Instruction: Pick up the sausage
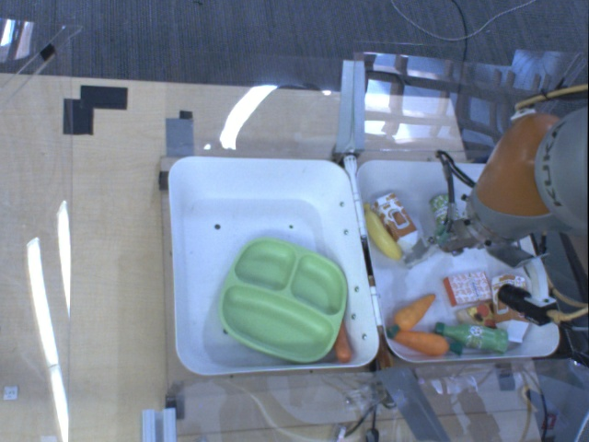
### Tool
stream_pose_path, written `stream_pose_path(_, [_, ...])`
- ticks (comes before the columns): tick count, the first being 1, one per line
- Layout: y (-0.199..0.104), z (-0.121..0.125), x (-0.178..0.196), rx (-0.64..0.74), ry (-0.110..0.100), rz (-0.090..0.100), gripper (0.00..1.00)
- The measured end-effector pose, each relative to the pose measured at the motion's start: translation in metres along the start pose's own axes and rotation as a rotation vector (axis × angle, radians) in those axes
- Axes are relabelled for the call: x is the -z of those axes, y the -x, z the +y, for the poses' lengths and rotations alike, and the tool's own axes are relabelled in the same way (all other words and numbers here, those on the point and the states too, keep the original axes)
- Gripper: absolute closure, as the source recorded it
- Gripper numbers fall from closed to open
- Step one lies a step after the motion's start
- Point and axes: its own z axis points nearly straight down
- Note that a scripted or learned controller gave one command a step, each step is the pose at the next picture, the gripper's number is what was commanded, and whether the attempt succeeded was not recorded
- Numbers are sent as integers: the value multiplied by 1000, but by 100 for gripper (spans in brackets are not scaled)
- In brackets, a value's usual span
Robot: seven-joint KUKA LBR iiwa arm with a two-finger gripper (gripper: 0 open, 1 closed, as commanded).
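The gripper (pixel 425 247) reaches into the right bin (pixel 543 343); whether its blurred tips are apart, I cannot tell.

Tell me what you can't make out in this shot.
- Gripper: partly behind the arm; whether it is open or shut is unclear.
- Sausage: mostly tucked under the green plate.
- Packet: print too small to read.
- Right bin: far side covered by the arm.
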Motion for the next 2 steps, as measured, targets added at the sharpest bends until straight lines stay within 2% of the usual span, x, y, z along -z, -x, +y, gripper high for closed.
stream_pose_path(1, [60,-19,0,5,-1,-3,0])
stream_pose_path(2, [22,-42,1,94,1,-2,0])
